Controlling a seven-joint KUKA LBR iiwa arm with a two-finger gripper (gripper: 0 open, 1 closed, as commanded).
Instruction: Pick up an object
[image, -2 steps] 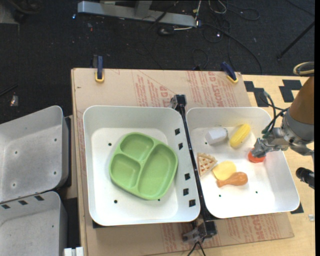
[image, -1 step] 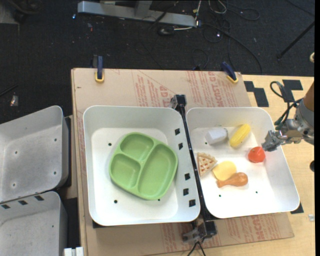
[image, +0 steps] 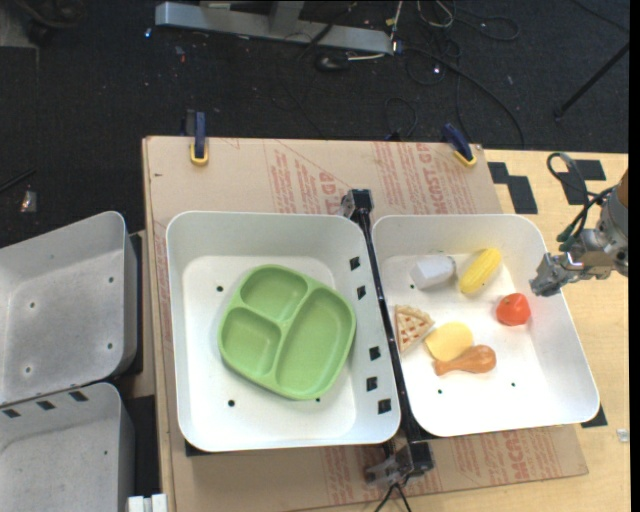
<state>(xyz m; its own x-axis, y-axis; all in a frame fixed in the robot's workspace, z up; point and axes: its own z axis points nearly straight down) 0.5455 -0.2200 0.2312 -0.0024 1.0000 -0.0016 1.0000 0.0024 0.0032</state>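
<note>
The right bin (image: 560, 395) holds several toy foods: a grey-white block (image: 433, 271), a yellow corn cob (image: 480, 270), a red tomato (image: 513, 309), a waffle wedge (image: 410, 326), a yellow piece (image: 449, 340) and an orange drumstick (image: 467, 361). My gripper (image: 553, 276) hangs at the bin's right rim, just right of and above the tomato, with nothing seen in it.
The left bin (image: 190, 400) carries a green divided plate (image: 287, 330). A black divider with clamps runs between the bins. Grey-white lids (image: 60, 300) lie at the far left. Cardboard (image: 300, 175) lines the bench under the bins.
</note>
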